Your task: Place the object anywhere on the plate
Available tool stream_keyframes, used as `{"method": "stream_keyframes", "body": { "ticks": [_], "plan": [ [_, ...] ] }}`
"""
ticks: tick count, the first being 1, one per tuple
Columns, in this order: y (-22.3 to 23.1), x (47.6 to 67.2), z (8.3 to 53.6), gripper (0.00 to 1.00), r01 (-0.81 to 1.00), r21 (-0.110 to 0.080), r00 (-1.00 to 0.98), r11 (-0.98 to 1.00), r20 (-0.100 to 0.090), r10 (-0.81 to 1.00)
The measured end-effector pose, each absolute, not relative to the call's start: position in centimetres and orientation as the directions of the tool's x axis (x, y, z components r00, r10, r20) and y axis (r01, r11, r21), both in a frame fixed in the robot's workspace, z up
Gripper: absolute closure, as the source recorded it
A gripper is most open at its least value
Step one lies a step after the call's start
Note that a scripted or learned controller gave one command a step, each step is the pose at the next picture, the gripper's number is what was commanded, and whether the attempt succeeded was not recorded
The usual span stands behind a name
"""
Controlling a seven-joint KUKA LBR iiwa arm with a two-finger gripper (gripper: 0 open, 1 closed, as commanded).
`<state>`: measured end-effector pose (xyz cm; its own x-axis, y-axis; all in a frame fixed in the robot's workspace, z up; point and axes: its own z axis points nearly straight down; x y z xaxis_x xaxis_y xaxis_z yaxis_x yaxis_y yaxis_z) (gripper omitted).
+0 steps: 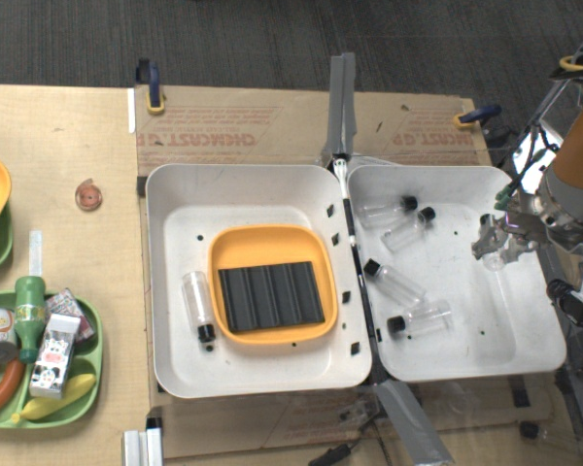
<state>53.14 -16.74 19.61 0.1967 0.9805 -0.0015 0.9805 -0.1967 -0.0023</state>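
Jaw state: we cannot tell how the jaws stand, since the gripper (497, 245) is small and blurred against the white wall of the right bin (525, 352). We see nothing we could call a held item there. The gripper sits over the right part of the right bin, near its right wall, with the grey arm and its orange band (575, 153) entering from the right.

We note four clear vials with black caps lying on the floor of the right bin: one near the top (387, 208), one just below it (408, 229), one toward the middle (393, 282), and one lower down (419, 318). All lie well apart from the gripper.

In the left bin (175, 357) we log an orange plate (272, 244) carrying a dark ribbed rectangular insert (272, 296). One more clear vial (196, 304) lies on the bin floor just beside the plate's left edge, cap toward the bottom of the view, not on the plate.

Left of the bins, on the bench, we record a green tray (78, 396) of toy food.
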Motion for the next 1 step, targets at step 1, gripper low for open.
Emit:
{"method": "stream_keyframes", "body": {
  "ticks": [1],
  "plan": [
    [-17.32, 57.72, 25.36, 1.0, 0.999, -0.002, -0.035, 0.035, -0.002, 0.999]
  ]
}}
